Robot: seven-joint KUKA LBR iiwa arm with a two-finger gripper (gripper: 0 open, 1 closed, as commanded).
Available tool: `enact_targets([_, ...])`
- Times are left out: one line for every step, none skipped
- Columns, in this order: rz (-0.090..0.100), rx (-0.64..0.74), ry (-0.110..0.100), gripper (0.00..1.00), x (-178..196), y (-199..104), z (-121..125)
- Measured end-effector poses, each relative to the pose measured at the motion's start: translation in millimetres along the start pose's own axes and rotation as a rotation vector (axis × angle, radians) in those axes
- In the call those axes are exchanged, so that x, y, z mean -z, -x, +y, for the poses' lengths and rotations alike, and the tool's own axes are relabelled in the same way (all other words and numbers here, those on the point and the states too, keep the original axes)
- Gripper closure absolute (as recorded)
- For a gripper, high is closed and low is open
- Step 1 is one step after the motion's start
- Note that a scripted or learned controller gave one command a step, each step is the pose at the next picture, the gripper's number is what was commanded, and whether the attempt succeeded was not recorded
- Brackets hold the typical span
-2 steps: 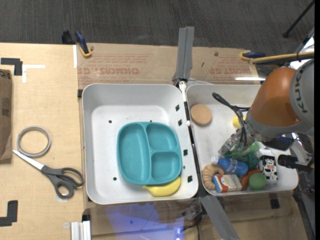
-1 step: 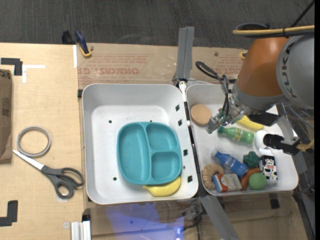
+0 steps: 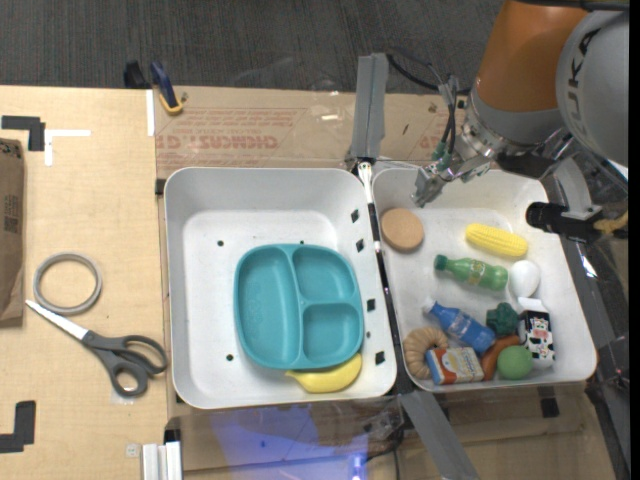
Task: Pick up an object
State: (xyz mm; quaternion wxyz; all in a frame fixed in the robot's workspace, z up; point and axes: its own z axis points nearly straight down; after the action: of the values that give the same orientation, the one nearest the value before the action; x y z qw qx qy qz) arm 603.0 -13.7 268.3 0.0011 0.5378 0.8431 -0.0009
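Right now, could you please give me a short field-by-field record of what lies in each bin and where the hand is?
left bin: teal divided plate, banana tucked under its near edge
right bin: round cookie, corn cob, green bottle, blue bottle, white egg
hand: above the right bin's far left corner, nothing visibly between its fingers
bench left: scissors, tape roll

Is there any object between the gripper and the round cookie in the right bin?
Nothing visible is in the way. The gripper hangs over the bin's back left corner, and the cookie lies just in front of it, with bare bin floor between them.
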Motion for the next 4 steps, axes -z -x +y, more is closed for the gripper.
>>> enact_targets([0.001, 0.412, 0.001, 1.0, -76.8, 79.4, -15.4])
enact_targets([-0.001, 0.434, 0.003, 1.0, -2.4, 67.8, 9.5])
enact_targets([0.002, 0.525, 0.001, 1.0, -133.1, 88.6, -28.2])
enact_targets([0.0, 0.443, 0.004, 1.0, -56.6, 40.3, -12.8])
